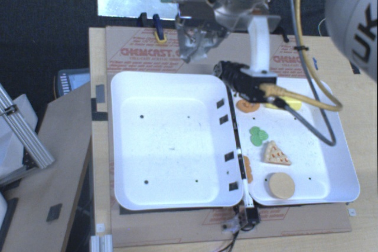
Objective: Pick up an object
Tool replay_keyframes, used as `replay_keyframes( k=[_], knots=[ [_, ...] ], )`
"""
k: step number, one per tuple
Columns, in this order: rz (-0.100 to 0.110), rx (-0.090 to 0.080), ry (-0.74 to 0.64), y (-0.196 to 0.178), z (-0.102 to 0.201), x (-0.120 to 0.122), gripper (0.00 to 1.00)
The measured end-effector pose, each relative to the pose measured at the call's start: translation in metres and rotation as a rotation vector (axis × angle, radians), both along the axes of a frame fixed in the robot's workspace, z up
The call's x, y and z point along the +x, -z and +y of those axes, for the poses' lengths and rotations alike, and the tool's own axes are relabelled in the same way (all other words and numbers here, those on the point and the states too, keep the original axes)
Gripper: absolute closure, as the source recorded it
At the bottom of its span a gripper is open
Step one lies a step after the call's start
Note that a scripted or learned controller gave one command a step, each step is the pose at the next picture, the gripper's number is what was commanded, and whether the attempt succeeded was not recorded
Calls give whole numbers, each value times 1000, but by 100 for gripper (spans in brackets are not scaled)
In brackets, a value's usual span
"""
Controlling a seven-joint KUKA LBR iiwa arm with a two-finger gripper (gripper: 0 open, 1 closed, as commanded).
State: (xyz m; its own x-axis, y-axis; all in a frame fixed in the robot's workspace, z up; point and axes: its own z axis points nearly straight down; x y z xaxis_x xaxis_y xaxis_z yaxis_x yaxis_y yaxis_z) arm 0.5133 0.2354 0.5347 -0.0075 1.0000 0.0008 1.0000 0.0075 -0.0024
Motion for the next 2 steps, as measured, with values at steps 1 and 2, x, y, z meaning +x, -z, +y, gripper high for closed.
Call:
replay_keyframes(
  k=[1, 2],
  knots=[
    [-4, 1, 4, 0, -1, 3, 0],
    [-6, 3, 1, -12, -1, 3, 100]
  ],
)
